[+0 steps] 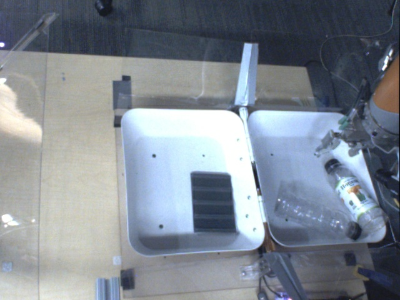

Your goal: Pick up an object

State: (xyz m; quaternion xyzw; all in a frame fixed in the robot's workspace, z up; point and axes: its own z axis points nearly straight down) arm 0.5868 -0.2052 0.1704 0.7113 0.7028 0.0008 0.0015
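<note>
A: Tabletop, two white bins. Right bin holds a clear bottle lying near its right wall.

B: Handling?

A: Likely light, slick, crushable; grip across the labelled middle. Pincer hovers just above it, spread unclear.

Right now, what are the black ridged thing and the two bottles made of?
The black ridged block looks like matte plastic or rubber; it has no shine, so I can't be sure. The labelled bottle looks like clear glossy plastic with a dark cap. The other bottle seems thin see-through plastic, since the white bin shows through it.
</note>
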